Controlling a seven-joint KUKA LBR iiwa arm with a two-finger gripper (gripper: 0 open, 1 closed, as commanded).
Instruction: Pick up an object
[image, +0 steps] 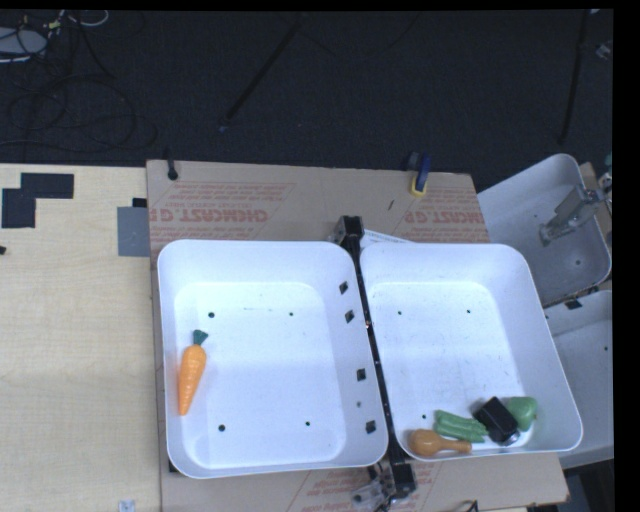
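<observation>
An orange toy carrot with a green top lies near the left wall of the left bin. In the near right corner of the right bin several small things are clustered. They are a green pod-like piece, a black block, a rounded green piece and an orange-tan gourd shape. The black block rests against the two green pieces.
Both bins sit on a cardboard sheet over a pale wooden bench. A blue and yellow clamp holds the cardboard's far edge. Black clips join the bins along their shared wall. A grey curved metal part stands at the right.
</observation>
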